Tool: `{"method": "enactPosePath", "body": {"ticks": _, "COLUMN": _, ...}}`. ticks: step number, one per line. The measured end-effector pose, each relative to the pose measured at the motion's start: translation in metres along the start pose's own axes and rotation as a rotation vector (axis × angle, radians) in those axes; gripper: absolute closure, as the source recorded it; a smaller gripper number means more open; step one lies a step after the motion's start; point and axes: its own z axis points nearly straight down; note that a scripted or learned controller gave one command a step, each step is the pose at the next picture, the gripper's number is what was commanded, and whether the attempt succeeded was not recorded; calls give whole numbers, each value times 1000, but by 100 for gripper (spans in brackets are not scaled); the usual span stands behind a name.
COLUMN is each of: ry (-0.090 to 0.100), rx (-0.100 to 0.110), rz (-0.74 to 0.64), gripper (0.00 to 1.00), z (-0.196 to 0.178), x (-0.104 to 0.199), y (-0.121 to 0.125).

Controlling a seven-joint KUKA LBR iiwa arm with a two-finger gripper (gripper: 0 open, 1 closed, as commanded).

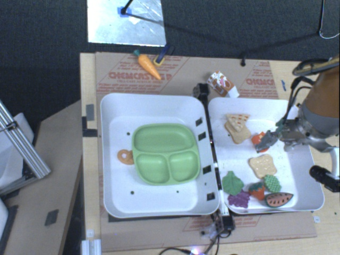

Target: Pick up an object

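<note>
The right bin [303, 158] holds several toy foods. At the back lie a pizza slice [237, 121] and a tan piece [240, 135]. A small red piece [257, 139] sits mid-bin, with a toast slice [263, 165] just in front of it. Along the front are a green leafy piece [232, 182], purple grapes [240, 199], a green textured piece [272, 183] and a watermelon slice [278, 200]. My gripper [269, 139] reaches in from the right, low over the right bin, right beside the red piece and just above the toast. Nothing shows in its grasp.
The left bin [114, 121] holds a green divided plate [164, 153] and a small brown ring [126, 156]. Behind the bins, a toy carrot [149, 66] and a small carton [222, 84] lie on the cardboard. The arm's grey body [321, 118] covers the right bin's far right side.
</note>
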Motion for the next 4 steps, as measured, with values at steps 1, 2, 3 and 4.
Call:
{"method": "enactPosePath", "body": {"ticks": 1, "ry": -2, "rx": -13, "rz": -3, "gripper": 0, "z": -7, "x": 0, "y": 3}}
{"method": "enactPosePath", "body": {"ticks": 2, "ry": -2, "rx": -8, "rz": 0, "gripper": 0, "z": 45, "x": -10, "y": 3}}
{"method": "enactPosePath", "body": {"ticks": 3, "ry": -1, "rx": -8, "rz": -1, "gripper": 0, "z": 106, "x": -3, "y": 1}}
{"method": "enactPosePath", "body": {"ticks": 4, "ry": -5, "rx": -16, "rz": 0, "gripper": 0, "z": 114, "x": -4, "y": 3}}
